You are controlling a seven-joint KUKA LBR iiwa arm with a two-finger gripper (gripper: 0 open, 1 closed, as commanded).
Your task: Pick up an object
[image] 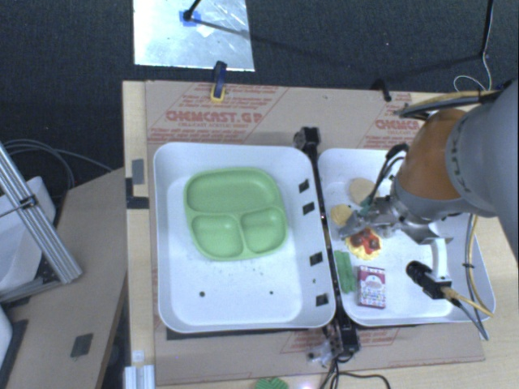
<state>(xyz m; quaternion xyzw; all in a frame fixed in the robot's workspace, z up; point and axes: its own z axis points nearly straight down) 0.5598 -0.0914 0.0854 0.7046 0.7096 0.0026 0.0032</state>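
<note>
Green tray [235,211] fills the left bin; right of it the claw [362,224], grip unreadable, crowds a red-yellow toy [366,242] above a carton [372,287].

In the right bin [478,294], a small cluster of objects lies along its left half. A pale tan round piece [362,190] sits at about 11 o'clock. Just below it lies a small yellow item [340,215]. A red and yellow toy [366,242] rests near the bin's middle. A green stick [345,271] lies lengthwise at 8 o'clock, beside a flat red and white packet [372,287].
</note>
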